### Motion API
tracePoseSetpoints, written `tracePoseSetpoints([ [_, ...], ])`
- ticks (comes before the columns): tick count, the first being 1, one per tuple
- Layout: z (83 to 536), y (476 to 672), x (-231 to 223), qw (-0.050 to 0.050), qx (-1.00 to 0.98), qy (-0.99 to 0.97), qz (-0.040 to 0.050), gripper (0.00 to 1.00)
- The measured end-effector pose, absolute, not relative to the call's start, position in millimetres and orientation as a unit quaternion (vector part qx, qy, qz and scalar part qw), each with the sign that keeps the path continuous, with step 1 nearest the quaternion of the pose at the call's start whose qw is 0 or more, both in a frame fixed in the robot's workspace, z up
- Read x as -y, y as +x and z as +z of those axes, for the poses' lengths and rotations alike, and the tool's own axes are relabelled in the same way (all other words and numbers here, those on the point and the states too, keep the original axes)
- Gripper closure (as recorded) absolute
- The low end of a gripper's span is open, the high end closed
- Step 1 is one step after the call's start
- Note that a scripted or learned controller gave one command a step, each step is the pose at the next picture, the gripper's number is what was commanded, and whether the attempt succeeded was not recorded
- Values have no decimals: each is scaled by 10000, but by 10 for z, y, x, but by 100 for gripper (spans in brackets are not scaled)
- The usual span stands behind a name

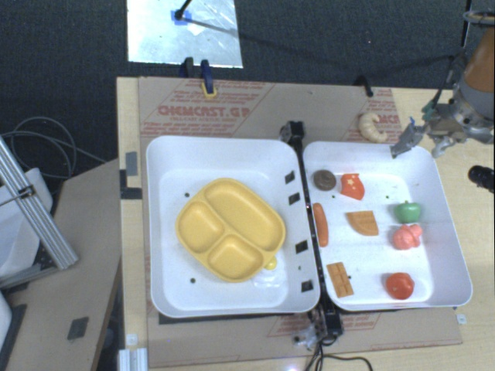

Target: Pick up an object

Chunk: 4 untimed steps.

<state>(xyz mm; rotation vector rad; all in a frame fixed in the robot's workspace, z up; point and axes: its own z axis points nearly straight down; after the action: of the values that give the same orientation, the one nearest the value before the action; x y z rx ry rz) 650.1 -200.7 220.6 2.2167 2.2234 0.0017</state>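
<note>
My gripper (418,147) hangs open over the far right corner of the right bin (448,230), with nothing between its fingers. Below it in that bin lie a green toy fruit (408,211), a pink item (407,236) and a red tomato (400,285). Further left are a red wedge (353,185), a brown disc (324,180), a tan toast slice (362,222), an orange sausage (320,223) and a brown cracker (339,278). The nearest piece, the green fruit, sits well clear of the fingertips.
A yellow divided plate (230,228) lies in the left bin (166,207). A beige curled item (373,127) rests on the bench just beyond the right bin's far rim, to the left of the gripper. A metal sheet (184,22) lies at the back.
</note>
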Motion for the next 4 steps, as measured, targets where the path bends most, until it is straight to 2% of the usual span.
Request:
tracePoseSetpoints([
  [1,4011,5893,1816,76,-7091,7051,47,0],
  [2,3963,5310,1470,5,-7096,7046,11,0],
  [3,3492,4847,1028,-20,-7097,7045,-6,0],
  [4,3665,4877,64,9,-7122,7019,26,0],
])
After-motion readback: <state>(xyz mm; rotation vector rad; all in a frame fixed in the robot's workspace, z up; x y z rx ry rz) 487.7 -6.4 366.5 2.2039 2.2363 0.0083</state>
